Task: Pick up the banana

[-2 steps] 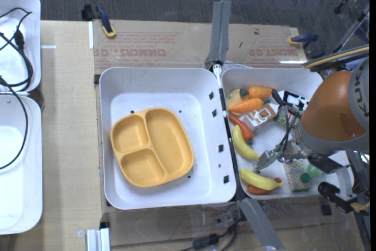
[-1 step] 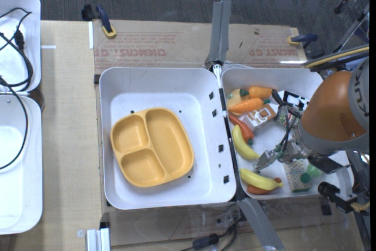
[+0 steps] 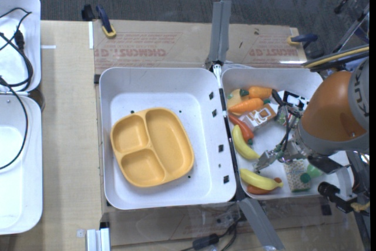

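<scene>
Two yellow bananas lie in the right bin (image 3: 230, 76). One banana (image 3: 244, 143) lies along the bin's left wall, curving down toward the middle. The other banana (image 3: 260, 180) lies at the front edge, on top of a red piece. My gripper (image 3: 268, 160) hangs low over the bin floor between the two bananas, close to the lower tip of the upper one and just above the front one. Nothing shows as held in it. The grey arm with its orange band (image 3: 332, 110) covers the bin's right side.
Two orange carrots (image 3: 251, 99), a red chili (image 3: 241, 126) and a brown-and-white box (image 3: 262, 117) crowd the right bin's back left. A clear pouch with green bits (image 3: 297, 175) lies under the wrist. The left bin (image 3: 108, 126) holds a yellow divided plate (image 3: 152, 147).
</scene>
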Robot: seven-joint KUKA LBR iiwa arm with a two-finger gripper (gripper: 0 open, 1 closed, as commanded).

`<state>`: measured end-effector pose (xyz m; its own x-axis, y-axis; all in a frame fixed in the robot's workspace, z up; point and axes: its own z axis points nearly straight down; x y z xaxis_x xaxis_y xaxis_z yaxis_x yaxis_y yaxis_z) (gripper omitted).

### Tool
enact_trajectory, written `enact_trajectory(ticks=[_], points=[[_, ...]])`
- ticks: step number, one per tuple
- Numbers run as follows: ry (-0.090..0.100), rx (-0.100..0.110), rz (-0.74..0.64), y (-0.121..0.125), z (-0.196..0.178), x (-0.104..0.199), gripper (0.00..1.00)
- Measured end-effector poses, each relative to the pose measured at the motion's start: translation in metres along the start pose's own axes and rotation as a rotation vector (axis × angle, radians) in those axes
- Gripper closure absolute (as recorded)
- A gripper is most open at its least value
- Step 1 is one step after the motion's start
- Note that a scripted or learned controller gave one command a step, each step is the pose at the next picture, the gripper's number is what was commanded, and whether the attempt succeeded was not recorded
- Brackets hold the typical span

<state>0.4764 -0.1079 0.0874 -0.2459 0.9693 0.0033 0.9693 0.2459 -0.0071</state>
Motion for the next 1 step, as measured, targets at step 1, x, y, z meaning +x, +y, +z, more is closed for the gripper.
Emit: enact_trajectory(ticks=[1], points=[[-0.003, -0.001, -0.067, 0.0315, -0.1007, 0.0355, 0.0]])
